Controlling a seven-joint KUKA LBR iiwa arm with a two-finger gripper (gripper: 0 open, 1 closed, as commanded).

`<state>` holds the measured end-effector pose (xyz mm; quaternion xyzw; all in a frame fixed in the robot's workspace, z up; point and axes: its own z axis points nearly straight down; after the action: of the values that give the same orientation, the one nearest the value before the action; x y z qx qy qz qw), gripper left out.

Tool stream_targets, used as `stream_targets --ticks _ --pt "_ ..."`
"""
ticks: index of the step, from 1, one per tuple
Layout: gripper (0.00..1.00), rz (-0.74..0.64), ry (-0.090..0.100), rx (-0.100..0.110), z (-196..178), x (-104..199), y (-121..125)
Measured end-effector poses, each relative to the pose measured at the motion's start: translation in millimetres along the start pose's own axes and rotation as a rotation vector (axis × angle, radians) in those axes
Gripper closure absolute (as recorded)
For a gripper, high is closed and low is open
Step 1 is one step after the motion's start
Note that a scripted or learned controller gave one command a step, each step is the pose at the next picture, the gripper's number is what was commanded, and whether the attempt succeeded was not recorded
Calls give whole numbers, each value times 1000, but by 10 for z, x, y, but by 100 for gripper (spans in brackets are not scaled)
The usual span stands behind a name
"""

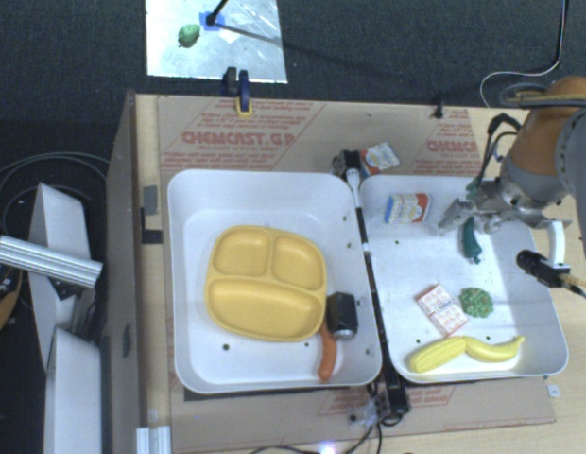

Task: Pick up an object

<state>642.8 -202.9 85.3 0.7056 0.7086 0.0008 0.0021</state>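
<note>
Left white plastic bin (194, 282) bears a yellow compartment tray (267, 282); right white bin (539, 343) holds a yellow banana (463, 351), green broccoli piece (476, 301); gripper (471, 227) hovers above the teal tool (473, 242), finger state unclear; nothing lifted; pick outstanding.

Slim teal tool (473, 241) lying flat, lengthwise near the top of the right bin (397, 282), just below the gripper (474, 211).
</note>
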Motion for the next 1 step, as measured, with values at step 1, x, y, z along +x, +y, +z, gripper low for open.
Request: stream_targets --ticks 1 --pt "0 3 1 2 4 -37 -201"
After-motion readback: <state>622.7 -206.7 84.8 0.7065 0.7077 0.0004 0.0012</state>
